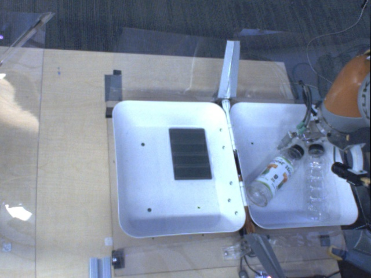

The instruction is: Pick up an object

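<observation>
Nearest the camera, the two white bins sit side by side on the wooden surface. The left bin holds a flat dark rectangular pad, lying square to the bin walls. The right bin holds two bottles. The labelled bottle lies on its side, long axis diagonal, its capped neck pointing up-right toward the arm and its base down-left by the divider. A clear bottle lies beside it, long axis nearly straight up and down the view, neck at the top.

The arm enters from the right, and the gripper hangs just above both necks. I cannot tell whether it is open or closed. Both bottles lie below it and slightly left, so a grasp would likely need to cross a bottle's long axis.
</observation>
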Action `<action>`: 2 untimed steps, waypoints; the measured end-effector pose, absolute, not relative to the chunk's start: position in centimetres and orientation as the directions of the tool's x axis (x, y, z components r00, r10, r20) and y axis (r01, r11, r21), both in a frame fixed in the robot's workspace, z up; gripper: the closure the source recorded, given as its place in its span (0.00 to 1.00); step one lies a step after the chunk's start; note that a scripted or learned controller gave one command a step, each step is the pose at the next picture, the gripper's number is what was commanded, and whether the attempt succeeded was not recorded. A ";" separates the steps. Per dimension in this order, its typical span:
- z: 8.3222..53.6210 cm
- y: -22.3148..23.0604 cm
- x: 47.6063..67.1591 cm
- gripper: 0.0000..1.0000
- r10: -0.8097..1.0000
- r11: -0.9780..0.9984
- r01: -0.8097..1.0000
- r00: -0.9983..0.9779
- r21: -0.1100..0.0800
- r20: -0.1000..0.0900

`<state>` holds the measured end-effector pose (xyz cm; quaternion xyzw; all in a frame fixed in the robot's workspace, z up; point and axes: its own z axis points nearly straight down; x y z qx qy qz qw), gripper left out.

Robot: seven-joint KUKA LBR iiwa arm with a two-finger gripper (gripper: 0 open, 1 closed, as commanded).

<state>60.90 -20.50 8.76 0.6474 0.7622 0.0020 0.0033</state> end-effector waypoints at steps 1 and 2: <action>10.1 -20.4 61.2 1.00 0.987 0.163 0.986 -0.163 0.017 -0.006; 18.6 -11.8 60.1 1.00 0.922 0.387 0.922 -0.387 0.009 -0.005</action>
